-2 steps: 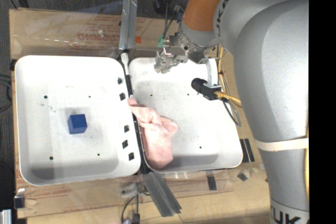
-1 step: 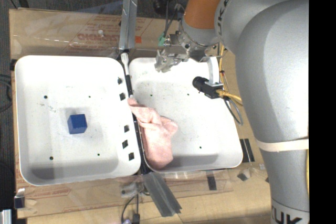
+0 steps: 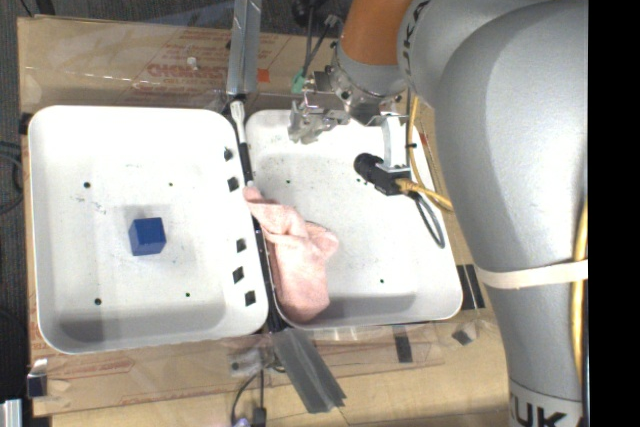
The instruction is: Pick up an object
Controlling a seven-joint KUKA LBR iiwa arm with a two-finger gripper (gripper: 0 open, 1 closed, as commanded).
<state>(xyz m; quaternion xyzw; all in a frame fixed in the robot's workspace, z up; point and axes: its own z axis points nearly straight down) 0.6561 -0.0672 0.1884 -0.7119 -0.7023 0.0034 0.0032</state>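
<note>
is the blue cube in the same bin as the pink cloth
No, the blue cube sits in the left bin, the pink cloth in the right bin.

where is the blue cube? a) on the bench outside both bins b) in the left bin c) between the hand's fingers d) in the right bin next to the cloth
b: the blue cube sits alone on the floor of the left bin, while the pink cloth lies in the right bin.
</note>
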